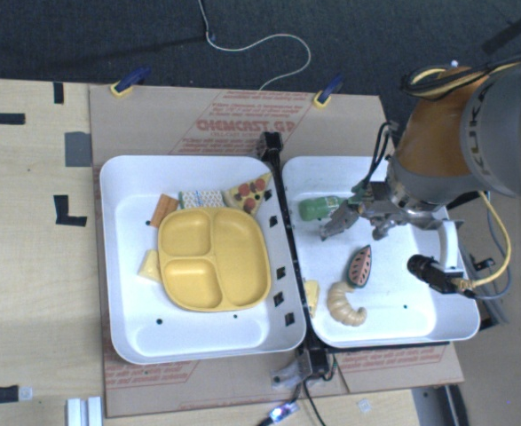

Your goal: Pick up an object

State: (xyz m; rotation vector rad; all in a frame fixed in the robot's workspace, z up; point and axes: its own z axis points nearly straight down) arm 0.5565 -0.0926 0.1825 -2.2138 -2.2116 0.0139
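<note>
Gripper (359,220) hovers in right bin (420,327), jaws apart, empty; green block (316,209) just left looks light, stiff; pinch its short sides.

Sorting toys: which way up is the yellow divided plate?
Right way up: the yellow divided plate shows its three hollow compartments, lying in the left bin.

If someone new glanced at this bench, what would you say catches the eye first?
Probably the yellow divided plastic plate in the left white bin. Next, the grey arm's orange band above the right white bin, where the gripper hovers near a green object, a croissant-shaped toy lying closer.
</note>
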